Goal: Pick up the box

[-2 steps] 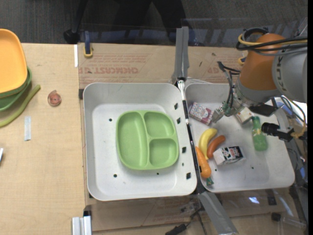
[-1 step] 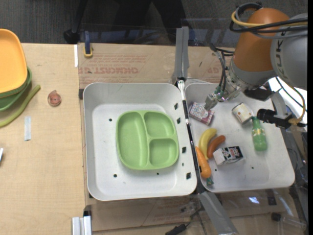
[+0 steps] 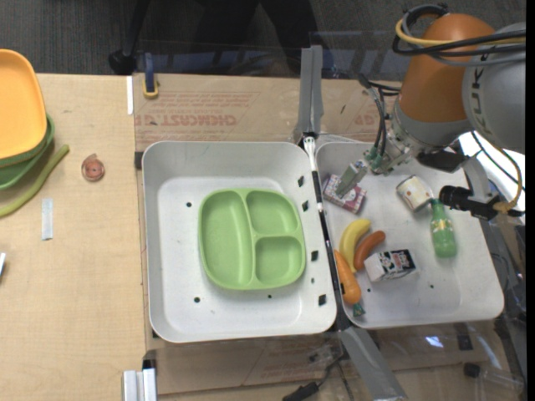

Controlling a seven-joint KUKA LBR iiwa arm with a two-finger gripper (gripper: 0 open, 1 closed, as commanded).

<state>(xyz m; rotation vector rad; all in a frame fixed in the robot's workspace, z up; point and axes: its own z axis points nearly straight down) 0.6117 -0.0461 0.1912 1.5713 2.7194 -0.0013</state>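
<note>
A small pink and white box [image 3: 345, 194] lies in the right bin [image 3: 468, 307], near its far left corner. My gripper [image 3: 361, 170] hangs from the grey arm with the orange band [image 3: 443, 57], just above and to the right of that box, close to its upper edge. Nothing shows held in it. A second small box, black and white [image 3: 391, 264], lies nearer the bin's middle.
The right bin also holds a banana [image 3: 353, 236], a red sausage [image 3: 369, 249], a carrot [image 3: 347, 280], a green bottle [image 3: 443, 229] and a white cup [image 3: 414, 192]. A green divided plate [image 3: 251, 239] sits in the left bin [image 3: 167, 307]. Stacked plates [image 3: 18, 115] lie far left.
</note>
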